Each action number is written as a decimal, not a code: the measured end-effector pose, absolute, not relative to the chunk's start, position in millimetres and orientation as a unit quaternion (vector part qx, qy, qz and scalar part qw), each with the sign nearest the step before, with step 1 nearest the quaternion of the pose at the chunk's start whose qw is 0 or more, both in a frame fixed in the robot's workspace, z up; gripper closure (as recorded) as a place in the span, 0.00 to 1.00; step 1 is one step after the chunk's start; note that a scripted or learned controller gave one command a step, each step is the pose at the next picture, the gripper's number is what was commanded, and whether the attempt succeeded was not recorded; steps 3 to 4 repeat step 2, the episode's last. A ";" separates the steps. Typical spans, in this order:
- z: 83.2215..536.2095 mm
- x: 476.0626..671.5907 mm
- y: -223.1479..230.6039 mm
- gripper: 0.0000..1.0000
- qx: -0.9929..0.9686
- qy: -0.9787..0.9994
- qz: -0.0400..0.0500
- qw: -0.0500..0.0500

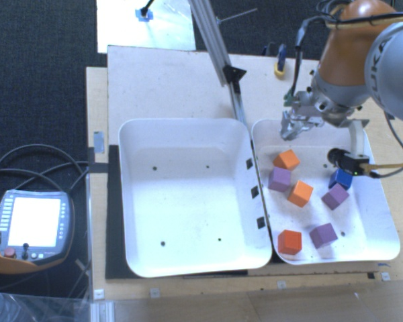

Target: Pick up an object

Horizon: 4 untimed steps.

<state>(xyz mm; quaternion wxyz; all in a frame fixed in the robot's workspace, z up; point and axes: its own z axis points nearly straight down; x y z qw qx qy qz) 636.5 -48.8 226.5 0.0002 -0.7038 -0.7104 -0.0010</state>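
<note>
camera view, pale bench [168,79], dark carpet [40,59]

Two white bins [188,129], three orange cubes [287,159], three purple cubes [280,179] and one blue cube [340,178].

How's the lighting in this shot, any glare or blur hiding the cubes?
Camera view: bright, even light; the left bin floor nearly washes out, soft shadows lie under the cubes in the right bin, the blue cube stays distinct, and the gripper looks slightly soft.
</note>
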 end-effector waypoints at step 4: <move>236.2 618.0 52.7 1.00 -0.703 -0.711 -0.002 0.000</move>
